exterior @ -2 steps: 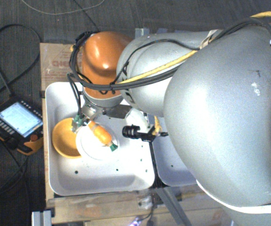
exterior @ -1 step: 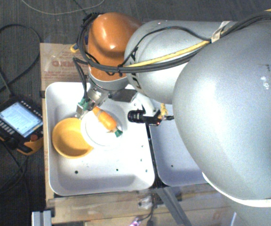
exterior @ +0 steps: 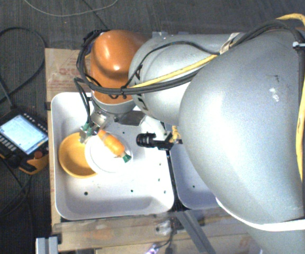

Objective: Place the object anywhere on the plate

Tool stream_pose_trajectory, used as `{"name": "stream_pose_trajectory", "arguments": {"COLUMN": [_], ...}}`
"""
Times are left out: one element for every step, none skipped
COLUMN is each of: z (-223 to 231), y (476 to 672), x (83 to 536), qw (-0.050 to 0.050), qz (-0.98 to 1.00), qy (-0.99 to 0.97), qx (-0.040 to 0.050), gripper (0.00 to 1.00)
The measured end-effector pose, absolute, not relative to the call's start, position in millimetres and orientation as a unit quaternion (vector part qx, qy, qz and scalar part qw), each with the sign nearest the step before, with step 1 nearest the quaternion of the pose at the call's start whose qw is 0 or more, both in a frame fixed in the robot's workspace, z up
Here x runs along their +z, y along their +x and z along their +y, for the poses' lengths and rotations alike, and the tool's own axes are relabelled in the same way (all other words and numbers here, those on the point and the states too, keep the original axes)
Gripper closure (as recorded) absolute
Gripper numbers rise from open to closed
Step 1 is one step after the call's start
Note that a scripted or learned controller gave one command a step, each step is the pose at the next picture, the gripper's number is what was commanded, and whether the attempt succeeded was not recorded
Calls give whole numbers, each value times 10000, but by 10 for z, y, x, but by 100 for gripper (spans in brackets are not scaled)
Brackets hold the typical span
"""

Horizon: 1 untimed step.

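One carrot-shaped object (exterior: pixel 114 145) lies across the white plate (exterior: pixel 104 160), beside an orange bowl (exterior: pixel 73 159) in the left bin (exterior: pixel 115 194). Gripper (exterior: pixel 91 127) sits at its upper end; grip state cannot be determined. Placement appears achieved; withdrawal remains.

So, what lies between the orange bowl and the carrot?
In the camera view, the white plate lies between the orange bowl and the carrot; the carrot rests on its upper right part.
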State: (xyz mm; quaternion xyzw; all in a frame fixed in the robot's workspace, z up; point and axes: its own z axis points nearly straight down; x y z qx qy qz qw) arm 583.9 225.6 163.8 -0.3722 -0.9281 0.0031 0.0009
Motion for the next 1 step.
{"name": "stream_pose_trajectory", "arguments": {"z": [2254], "y": [5831], "x": [1705], "qw": [24], "qz": [-9281], "qy": [-3723], "qx": [46], "gripper": [100]}}
